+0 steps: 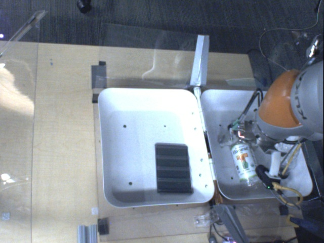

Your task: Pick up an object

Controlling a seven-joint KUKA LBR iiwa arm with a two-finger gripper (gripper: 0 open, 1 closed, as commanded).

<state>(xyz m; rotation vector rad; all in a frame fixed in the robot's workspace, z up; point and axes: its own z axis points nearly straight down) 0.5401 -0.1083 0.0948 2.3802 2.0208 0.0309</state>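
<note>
Reaching in from the right, the arm point(293, 103) hangs over the right bin point(215, 135), its orange band bulging above the grey wrist. The gripper point(242, 131) sits low inside that bin, just above a can point(244, 162). Whether the fingers are wide or narrow cannot be told: cables and wrist parts crowd around them, and the spot is small and cluttered.

The can, white with a green and orange label, lies on its side on the right bin's floor, its long axis running roughly toward the bin's near wall. Its upper end is close below the gripper; contact between them cannot be made out. Black and yellow cables point(276, 184) trail from the wrist across the bin's right part, just beside the can's lower end.

Left of the right bin, touching it along one wall, stands the left bin point(109, 135). A black ribbed block point(173, 168) lies flat in it, toward its near right corner, well apart from the can.

Both bins rest on the wooden table point(61, 135). A clear panel point(17, 110) reflects light over the table's left part.
</note>
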